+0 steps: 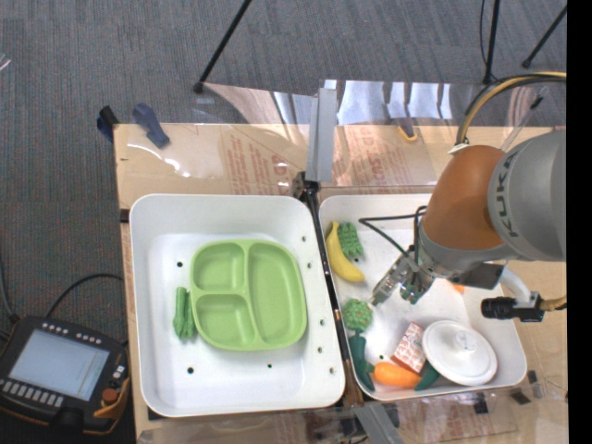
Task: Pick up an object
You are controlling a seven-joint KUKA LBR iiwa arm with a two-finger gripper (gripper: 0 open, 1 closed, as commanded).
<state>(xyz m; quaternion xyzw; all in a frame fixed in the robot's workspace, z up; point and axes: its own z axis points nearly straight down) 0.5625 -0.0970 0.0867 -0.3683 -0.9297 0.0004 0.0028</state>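
My gripper (398,289) hangs over the middle of the right bin (514,340), its fingers open with nothing between them. It is just right of a yellow banana (344,259) and a green ridged toy (350,240), and above-right of a green broccoli (358,314). Toward the bin's front lie a red and white packet (408,345), an orange carrot (396,375), a dark green piece (359,349) and a white lidded bowl (460,351). The arm's orange band (467,202) covers the bin's back right part.
The left bin (148,248) holds a light green divided plate (248,294) and a green pod (182,313) beside it. A black cable (388,239) loops across the right bin near the gripper. A teach pendant (55,368) lies on the floor at the left.
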